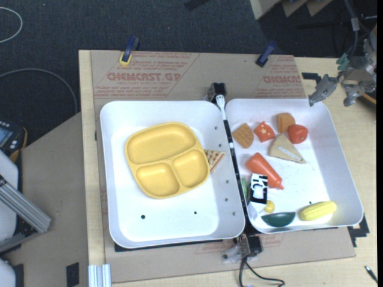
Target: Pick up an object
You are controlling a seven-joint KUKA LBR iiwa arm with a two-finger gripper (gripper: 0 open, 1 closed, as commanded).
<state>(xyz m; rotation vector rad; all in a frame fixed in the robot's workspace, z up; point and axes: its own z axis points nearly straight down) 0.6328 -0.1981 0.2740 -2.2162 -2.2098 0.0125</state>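
A: Pincer [328, 90] first: it hangs at the upper right, above the far right corner of the right bin [346, 160], holding nothing. Whether it is wide or narrow, I cannot tell from this slant.

B: Fine. Now the scene, biggest thing down?

A: Worktop [179, 76], a brown board with red lettering. Then the left bin [119, 220], bearing a yellow divided plate [166, 159] with a small waffle piece [214, 158] touching its right rim. The right bin carries the toy food: a pale cheese wedge [286, 149], an orange carrot [264, 169], a corn cob [317, 210], a dark green piece [279, 219], a biscuit [243, 135], a tomato [298, 133], a small orange block [285, 122] and a red strawberry-like piece [264, 131].

B: Which would you go for?

A: The tomato or the orange block, I judge; they lie nearest the pincer.

B: Any advice?

A: Come straight down, centred, opened wider than the piece. Those items crowd together, so a sloppy descent could nudge the cheese wedge. The corn cob lies well apart from most others, an easier target.
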